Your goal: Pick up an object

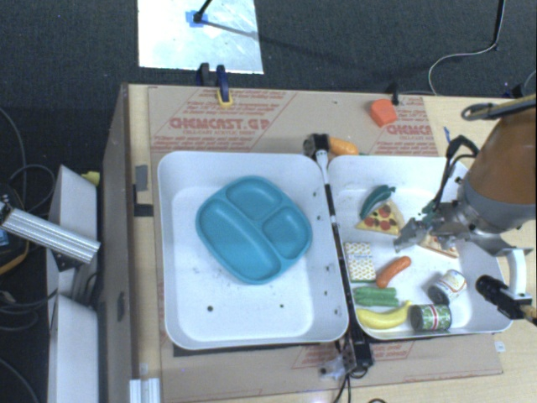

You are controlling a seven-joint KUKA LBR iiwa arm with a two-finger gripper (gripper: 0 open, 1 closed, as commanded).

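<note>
Counter with two white bins. Left bin: blue divided plate. Right bin: pizza slice, sausage, banana, green can. Gripper low over right bin, just beside a flat tan piece; jaws' state unclear, cannot tell.

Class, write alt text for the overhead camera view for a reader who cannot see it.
A grey robot arm's gripper hovers in the right bin by a toy pizza slice, above a sausage, banana and can. The left bin holds a blue divided plate.
</note>
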